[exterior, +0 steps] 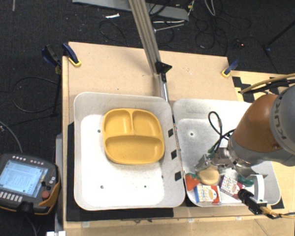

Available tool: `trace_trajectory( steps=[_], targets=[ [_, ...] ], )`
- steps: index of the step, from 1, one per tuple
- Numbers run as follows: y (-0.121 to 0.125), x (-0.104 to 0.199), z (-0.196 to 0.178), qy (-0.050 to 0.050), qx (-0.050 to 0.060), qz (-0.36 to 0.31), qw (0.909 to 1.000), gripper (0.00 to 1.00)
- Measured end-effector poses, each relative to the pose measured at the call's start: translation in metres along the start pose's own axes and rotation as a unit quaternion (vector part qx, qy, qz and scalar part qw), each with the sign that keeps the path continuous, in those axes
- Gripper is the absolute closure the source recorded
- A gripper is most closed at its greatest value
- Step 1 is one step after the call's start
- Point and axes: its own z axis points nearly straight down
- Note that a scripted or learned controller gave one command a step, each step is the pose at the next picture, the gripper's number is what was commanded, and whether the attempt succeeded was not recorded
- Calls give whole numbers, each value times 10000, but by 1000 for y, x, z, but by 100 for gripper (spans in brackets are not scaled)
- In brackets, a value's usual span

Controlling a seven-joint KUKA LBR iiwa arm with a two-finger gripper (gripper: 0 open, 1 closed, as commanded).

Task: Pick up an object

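Tool: low in the right bin, over a round tan item; whether it is apart or together, cannot tell.
Clutter: carton and packet just beside.
Advice: centre on one item before closing.

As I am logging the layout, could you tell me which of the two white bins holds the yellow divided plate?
The left bin holds the yellow divided plate; the right bin holds small packaged items beneath the hand.

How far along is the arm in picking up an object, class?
Done: the hand has reached into the right bin, low over the pile of small items. In hand: nothing visibly held; its grip is hidden. Left: grasp and lift one item. The yellow divided plate sits untouched in the left bin.
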Motion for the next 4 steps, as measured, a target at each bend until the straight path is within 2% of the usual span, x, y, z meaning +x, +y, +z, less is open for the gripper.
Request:
trace_trajectory(
  steps=[2,3,4],
  targets=[
    [19,-6,-104,-8,-8,-22,10000,100],
    [20,-6,-124,-7,1,-20,10000,100],
    [41,45,-134,6,4,-43,10000,100]
  ],
)
